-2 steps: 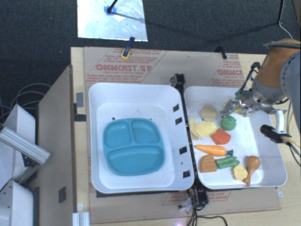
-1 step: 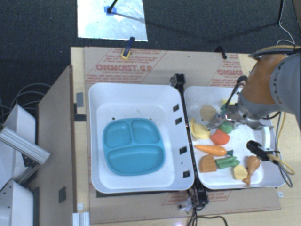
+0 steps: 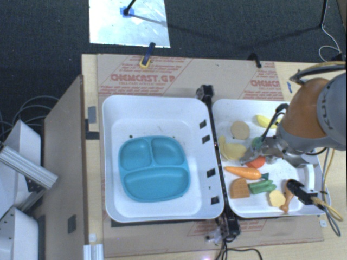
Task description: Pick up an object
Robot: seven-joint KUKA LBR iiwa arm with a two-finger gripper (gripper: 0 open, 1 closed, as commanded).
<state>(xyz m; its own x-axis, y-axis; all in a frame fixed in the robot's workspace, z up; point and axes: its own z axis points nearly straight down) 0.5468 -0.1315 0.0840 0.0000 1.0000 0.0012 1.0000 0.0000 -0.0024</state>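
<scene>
The bench (image 3: 179,72) is topped with a brown sheet printed "CHEMCAST GP" in red, once clearly above the left bin and again, partly cut off, toward the right. On it sit two shallow white bins side by side. The left bin (image 3: 116,112) carries a blue divided plate (image 3: 154,168) with three compartments. The right bin (image 3: 225,110) holds a scatter of toy food.

The arm (image 3: 317,115), grey with its orange band, leans in over the right bin from the right side. Its gripper (image 3: 255,155) is down low among the food, right at a red piece (image 3: 259,162) and just below a dark green piece (image 3: 257,142). I cannot tell from here how the gripper is set or whether it has hold of anything.

Around it lie a round tan piece (image 3: 240,129), a yellow banana-like piece (image 3: 263,120) near the bin's far side, and a pale yellow lump (image 3: 232,149) by the divider. Nearer the front edge are an orange carrot (image 3: 243,171), a brown piece (image 3: 238,188), a green piece (image 3: 262,187) touching the brown one, and a small yellow piece (image 3: 277,199).

Past the bench a pale sheet (image 3: 130,15) lies on the dark floor.
</scene>
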